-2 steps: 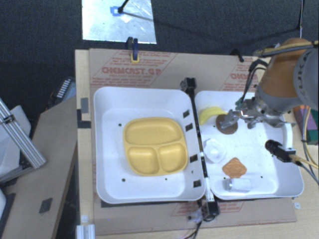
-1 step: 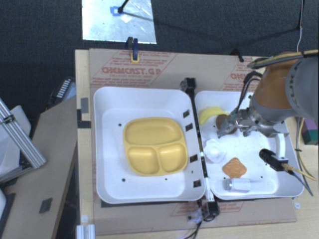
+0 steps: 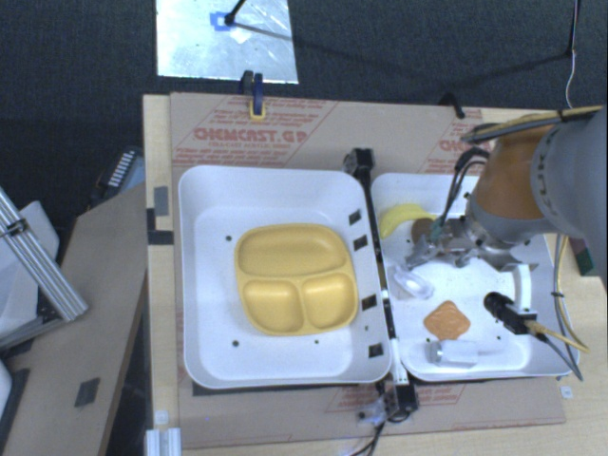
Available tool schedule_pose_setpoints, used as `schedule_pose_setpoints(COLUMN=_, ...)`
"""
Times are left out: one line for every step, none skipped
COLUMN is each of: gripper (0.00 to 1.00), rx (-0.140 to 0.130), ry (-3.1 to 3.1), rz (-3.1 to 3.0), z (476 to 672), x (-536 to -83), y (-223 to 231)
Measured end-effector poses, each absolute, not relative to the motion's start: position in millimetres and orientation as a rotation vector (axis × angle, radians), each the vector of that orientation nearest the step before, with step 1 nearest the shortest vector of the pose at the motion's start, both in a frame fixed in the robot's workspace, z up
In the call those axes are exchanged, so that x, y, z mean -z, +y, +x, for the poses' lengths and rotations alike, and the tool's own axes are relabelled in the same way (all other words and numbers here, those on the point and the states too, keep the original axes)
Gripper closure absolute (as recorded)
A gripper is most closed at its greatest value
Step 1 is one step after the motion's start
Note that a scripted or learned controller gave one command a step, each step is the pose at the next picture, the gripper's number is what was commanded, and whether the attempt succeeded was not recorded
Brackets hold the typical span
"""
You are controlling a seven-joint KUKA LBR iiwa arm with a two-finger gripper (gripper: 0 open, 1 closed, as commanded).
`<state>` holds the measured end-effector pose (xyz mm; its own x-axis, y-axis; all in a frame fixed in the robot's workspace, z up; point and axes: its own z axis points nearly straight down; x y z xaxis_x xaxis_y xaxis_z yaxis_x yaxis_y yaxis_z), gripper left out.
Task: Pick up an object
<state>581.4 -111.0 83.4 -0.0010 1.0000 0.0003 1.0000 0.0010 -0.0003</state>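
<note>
gripper (image 3: 425, 251) low in right bin (image 3: 465, 367) — yellow object (image 3: 399, 218) beside

The bench (image 3: 285, 126) is topped with a brown sheet printed with red lettering, its protective film showing along the far edge and in the strips around the bins. Two shallow white bins lie directly on it, side by side — the left bin (image 3: 204, 255) larger and nearer the bench's left edge, the right bin (image 3: 475, 369) reaching toward the right edge. A black hinged strip (image 3: 372, 255) runs between them, from the far side to the near edge. At the middle of the far edge a blue and yellow clamp (image 3: 255, 98) grips the bench. Cables (image 3: 380, 411) trail over the near edge below the bins' meeting corner.
</note>
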Motion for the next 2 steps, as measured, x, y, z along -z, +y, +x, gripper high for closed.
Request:
schedule_pose_setpoints(gripper=1.00, rx=0.004, ry=-2.226, rz=-2.222, z=582.9, x=-96, y=-111)
schedule_pose_setpoints(gripper=1.00, rx=0.007, ry=-2.230, rz=-2.222, z=585.6, x=-161, y=-114)
